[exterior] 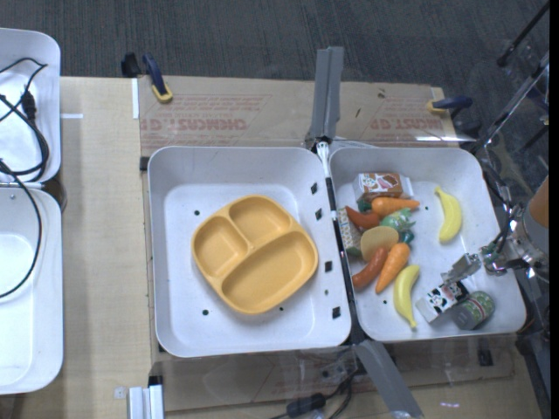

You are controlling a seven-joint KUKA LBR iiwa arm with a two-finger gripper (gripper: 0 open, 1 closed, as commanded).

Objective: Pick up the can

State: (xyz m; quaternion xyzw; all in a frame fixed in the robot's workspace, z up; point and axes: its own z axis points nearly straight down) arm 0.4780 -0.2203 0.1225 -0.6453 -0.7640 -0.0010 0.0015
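The can (474, 311) is small and greenish-grey and lies on its side in the near right corner of the right bin (498, 190). A black-and-white carton (439, 300) lies right beside it on the left. My gripper (468, 267) reaches in from the right edge and hangs just above and behind the can and the carton. Nothing shows in its grasp.
The right bin also holds two bananas (449, 214) (405, 293), three carrots (392, 205) (393, 264) (369, 271), a small printed box (380, 183) and a round yellow piece (378, 240). A yellow divided plate (254, 253) sits in the left bin (166, 234).
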